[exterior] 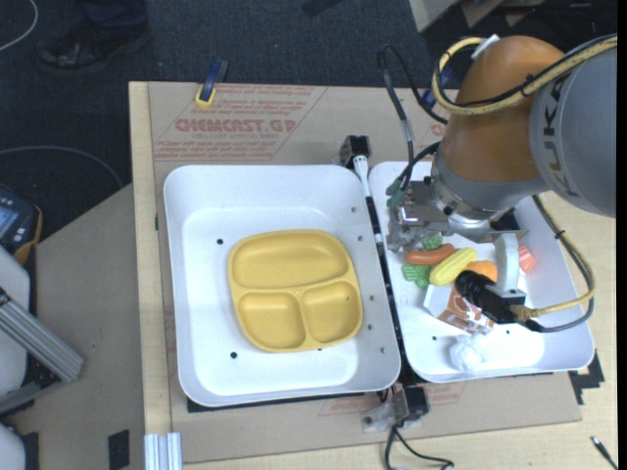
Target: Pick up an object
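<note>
From above, there are two white bins side by side on the bench. There is one yellow plate, and there is one small pile of toy food.

The left bin [186,213] holds the yellow plate [294,290]. The plate has three parts: one long part at the top and two smaller parts below. It lies flat near the middle of the bin.

The right bin [558,346] holds the toy food. There is one orange sausage-shaped piece [431,257], one yellow piece [453,266] just beside it, and one green piece [417,274] touching them underneath. One white lumpy thing [466,352] lies near the front wall of this bin. One pink piece [527,258] peeks out near the arm.

The arm [509,116] comes in from the right. It is grey with a big orange band, and it bends down over the right bin. The gripper [416,225] points down just above the toy food. It is too dark and crowded there to see how it is set.
</note>
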`<action>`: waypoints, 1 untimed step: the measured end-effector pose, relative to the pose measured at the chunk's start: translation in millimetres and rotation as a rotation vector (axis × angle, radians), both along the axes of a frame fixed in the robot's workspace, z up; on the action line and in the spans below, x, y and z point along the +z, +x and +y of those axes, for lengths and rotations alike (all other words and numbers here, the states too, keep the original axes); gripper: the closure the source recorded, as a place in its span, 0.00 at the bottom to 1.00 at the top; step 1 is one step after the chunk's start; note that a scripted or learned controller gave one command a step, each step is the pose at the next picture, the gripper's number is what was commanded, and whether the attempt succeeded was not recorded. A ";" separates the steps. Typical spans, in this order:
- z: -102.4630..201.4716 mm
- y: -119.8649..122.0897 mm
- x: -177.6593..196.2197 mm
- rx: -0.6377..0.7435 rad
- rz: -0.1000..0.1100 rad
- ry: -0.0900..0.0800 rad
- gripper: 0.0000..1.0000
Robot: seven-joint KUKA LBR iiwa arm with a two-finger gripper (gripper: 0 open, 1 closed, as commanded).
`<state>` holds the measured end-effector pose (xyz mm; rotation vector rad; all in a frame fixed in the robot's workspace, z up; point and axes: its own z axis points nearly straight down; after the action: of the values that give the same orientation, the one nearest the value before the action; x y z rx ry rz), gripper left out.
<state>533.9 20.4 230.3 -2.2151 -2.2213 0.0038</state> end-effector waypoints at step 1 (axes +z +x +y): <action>7.4 -14.1 1.3 -0.001 -0.001 0.000 1.00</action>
<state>519.8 27.7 231.6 -2.2172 -2.2204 0.0024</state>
